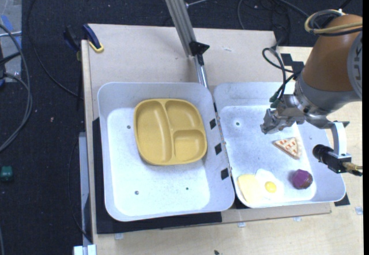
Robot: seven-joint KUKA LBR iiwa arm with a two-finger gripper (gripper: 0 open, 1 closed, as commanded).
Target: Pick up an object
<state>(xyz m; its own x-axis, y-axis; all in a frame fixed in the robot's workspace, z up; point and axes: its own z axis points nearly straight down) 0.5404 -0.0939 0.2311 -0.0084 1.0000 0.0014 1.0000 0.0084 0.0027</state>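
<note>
Lying just beside hand [275,123]: pizza slice [288,146], seemingly.

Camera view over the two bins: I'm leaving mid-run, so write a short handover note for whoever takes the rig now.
Gripper: above the right bin, near its middle, nothing visibly held; whether it is open or shut is unclear.
Right bin: pizza slice just right of and below the gripper, purple ball toward the near right corner, fried egg beside a pale yellow slice at the near edge.
Left bin: yellow divided plate.
Done: no object lifted.
Left: grasp and lift one; the pizza slice looks closest.
</note>
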